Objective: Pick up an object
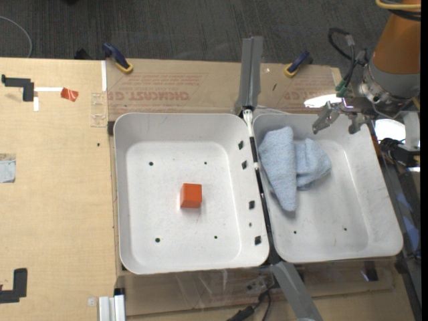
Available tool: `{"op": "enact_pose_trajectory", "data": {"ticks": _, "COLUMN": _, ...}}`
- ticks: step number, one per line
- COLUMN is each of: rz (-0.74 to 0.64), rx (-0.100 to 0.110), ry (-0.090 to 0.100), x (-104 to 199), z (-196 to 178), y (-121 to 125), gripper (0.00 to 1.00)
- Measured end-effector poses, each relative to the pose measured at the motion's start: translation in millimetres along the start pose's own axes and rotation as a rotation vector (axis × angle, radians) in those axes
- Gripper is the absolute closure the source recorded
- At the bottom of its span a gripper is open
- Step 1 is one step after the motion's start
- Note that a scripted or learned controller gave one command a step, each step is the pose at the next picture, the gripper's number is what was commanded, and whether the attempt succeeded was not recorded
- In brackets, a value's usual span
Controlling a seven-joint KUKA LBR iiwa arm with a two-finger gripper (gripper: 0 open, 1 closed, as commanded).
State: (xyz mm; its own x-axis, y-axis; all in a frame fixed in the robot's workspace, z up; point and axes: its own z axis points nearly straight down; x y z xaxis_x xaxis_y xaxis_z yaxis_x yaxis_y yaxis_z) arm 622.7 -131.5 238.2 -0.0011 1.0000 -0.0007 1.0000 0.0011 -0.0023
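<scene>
Landmark: the grey divider post [251, 72] standing between the two white bins.
Orange block [191, 196]: lies alone on the floor of the left bin [134, 246], left of the post and nearer the camera, apart from every wall.
Blue cloth [291, 166]: crumpled in the right bin [374, 239], just right of the post, its long fold running along the bin's near-post wall.
Gripper [338, 118]: hovers right of the post, over the right bin's far rim, beyond the cloth and not touching it; its two fingers are spread apart with nothing between them.
Arm: grey with an orange band [400, 29], entering from the right.
Writing: red print on the cardboard sheet [174, 89] left of the post, seen upside down; too faint to read with certainty.
Surface: light wooden bench [47, 199], far left of the post; two blue-and-yellow clamps [118, 57] pin the cardboard's far edge.
Room: dark grey carpet [187, 12] beyond the post, with cables lying on it.
</scene>
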Motion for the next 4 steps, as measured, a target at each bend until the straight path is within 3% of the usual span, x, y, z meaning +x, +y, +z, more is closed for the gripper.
{"op": "enact_pose_trajectory", "data": {"ticks": 1, "rz": -0.383, "rx": -0.006, "ry": -0.001, "x": -16, "z": 145, "y": -27, "gripper": 0.00}}
{"op": "enact_pose_trajectory", "data": {"ticks": 2, "rz": -0.159, "rx": -0.002, "ry": 0.001, "x": -11, "z": 143, "y": -54, "gripper": 0.00}}
{"op": "enact_pose_trajectory", "data": {"ticks": 3, "rz": -0.025, "rx": -0.005, "ry": 0.001, "x": -24, "z": 145, "y": -60, "gripper": 0.00}}
{"op": "enact_pose_trajectory", "data": {"ticks": 4, "rz": -0.049, "rx": -0.006, "ry": 0.000, "x": 2, "z": 145, "y": -49, "gripper": 0.00}}
